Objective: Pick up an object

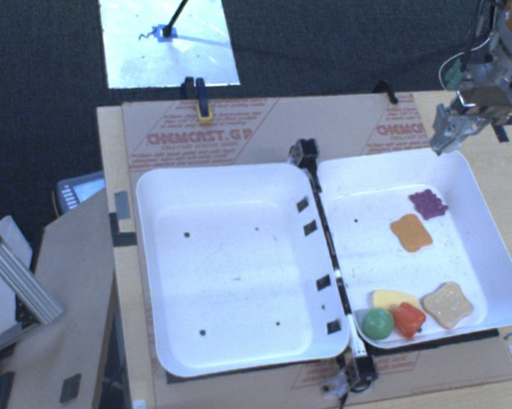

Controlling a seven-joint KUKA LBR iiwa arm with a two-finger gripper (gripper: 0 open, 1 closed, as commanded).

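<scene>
Hovering over the far right corner of the right white plastic bin (500,249), the grey two-finger gripper (446,138) carried nothing, its opening impossible to judge. Nearest that corner lay a purple knobbly toy (427,203), then an orange oval piece (411,232).

Six small toy foods lie in the right white bin (500,249): a purple grape cluster (427,203) beside an orange flat piece (411,232), and (along the near wall) a green ball (377,324), yellow wedge (392,298), red pepper (409,319) and tan toast slice (447,304).
</scene>
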